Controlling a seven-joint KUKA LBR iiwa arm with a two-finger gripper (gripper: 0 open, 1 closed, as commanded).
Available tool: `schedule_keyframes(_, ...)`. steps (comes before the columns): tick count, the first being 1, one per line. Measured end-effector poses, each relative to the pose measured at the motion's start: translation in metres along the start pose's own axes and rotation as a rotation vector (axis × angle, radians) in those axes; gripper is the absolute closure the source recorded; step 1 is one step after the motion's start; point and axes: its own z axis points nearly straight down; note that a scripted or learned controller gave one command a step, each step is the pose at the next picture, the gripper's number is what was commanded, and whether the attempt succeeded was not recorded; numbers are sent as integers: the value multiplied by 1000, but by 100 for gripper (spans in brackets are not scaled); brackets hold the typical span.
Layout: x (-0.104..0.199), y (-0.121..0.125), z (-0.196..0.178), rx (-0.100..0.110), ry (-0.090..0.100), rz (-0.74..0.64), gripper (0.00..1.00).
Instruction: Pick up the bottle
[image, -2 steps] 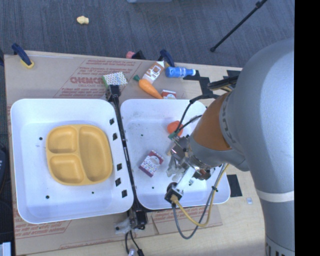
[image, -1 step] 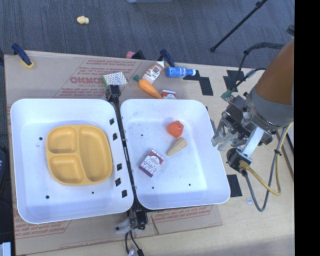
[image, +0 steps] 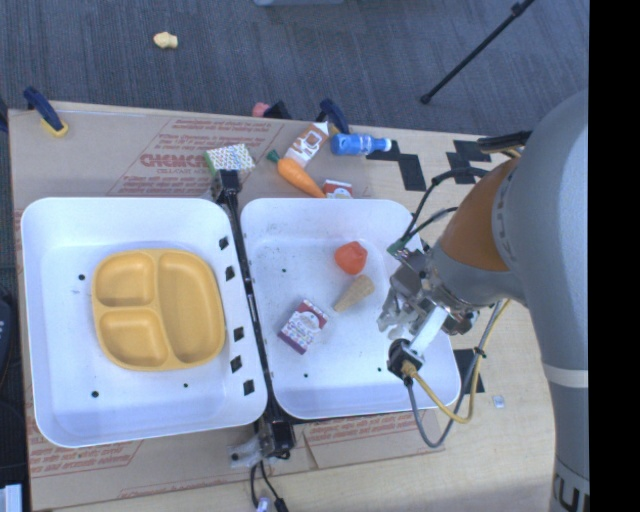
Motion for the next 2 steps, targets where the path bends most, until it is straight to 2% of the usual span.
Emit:
schedule_keyframes(1,-17,-13,45,1,2,207,100)
schedule_keyframes(2,-5,50,-78,-3,3,200,100)
